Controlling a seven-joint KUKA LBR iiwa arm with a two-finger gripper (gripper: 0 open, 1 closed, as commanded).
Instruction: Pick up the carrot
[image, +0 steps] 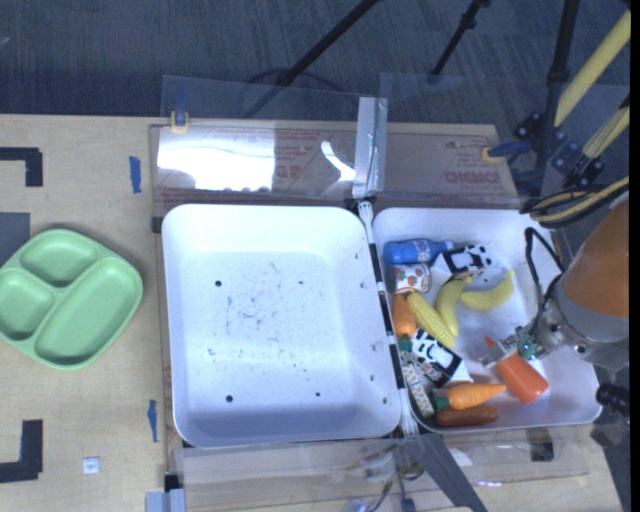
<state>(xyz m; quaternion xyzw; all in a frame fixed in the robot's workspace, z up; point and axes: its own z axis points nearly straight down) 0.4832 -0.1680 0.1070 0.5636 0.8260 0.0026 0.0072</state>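
Note:
The carrot is orange with a green stub at its left end. It lies flat near the front wall of the right bin, pointing right. My gripper hangs over the right part of that bin, up and to the right of the carrot and apart from it. Just under the gripper lies a short orange cylinder, which sits at the carrot's right tip. The grey wrist and the orange band come in from the right edge.
Also in the right bin are a blue can, a black-and-white toy, a banana, a corn cob, a black-and-white packet and a red piece. The left bin adjoins it. A green divided plate lies far left.

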